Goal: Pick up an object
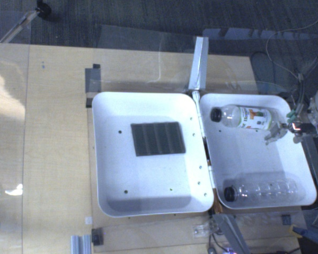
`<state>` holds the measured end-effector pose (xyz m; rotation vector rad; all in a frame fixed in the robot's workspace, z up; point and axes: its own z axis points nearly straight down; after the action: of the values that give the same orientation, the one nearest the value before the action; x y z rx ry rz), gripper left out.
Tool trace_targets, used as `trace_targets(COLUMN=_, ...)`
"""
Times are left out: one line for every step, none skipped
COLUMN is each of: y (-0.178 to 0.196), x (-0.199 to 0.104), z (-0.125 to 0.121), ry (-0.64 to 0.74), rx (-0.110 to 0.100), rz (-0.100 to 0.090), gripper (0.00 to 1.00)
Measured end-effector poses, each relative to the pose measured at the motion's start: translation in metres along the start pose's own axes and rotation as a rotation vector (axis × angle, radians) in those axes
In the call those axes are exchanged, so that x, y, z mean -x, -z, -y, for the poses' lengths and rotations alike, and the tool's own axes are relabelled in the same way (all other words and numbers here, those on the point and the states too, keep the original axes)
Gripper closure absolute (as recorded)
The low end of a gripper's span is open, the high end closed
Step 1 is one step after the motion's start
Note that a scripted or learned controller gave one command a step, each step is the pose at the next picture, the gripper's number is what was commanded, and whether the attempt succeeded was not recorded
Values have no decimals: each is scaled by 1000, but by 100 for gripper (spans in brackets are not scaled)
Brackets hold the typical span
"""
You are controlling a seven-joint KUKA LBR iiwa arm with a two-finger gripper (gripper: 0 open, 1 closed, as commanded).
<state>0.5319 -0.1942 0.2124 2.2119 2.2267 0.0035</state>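
Observation:
A clear bottle (pixel 243 117) with a black cap and a white, orange and green label lies on its side along the far wall of the right bin (pixel 302 163). A second clear ribbed bottle (pixel 262 190) with a black cap lies along that bin's near wall. A dark grey ribbed pad (pixel 158 138) lies flat in the left bin (pixel 108 157). My gripper (pixel 282 138) hangs over the right bin's right side, just right of the labelled bottle's base. It is open, with nothing between its fingers.
A metal divider post (pixel 198 62) stands at the back between the bins. Cables (pixel 294 46) trail over the bench at the back right. Bare wooden bench top (pixel 42 142) stretches to the left of the bins.

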Motion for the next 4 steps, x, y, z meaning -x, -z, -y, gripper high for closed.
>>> trace_targets(y=-124, x=-40, z=-59, ry=-12, rx=7, rz=1, gripper=0)
trace_targets(y=-24, x=-25, z=-135, ry=31, rx=5, rz=2, gripper=0)
trace_targets(y=-2, x=-89, z=-139, ry=45, rx=4, rz=0, gripper=0)
trace_targets(y=-110, x=-55, z=-132, ry=139, rx=6, rz=1, gripper=0)
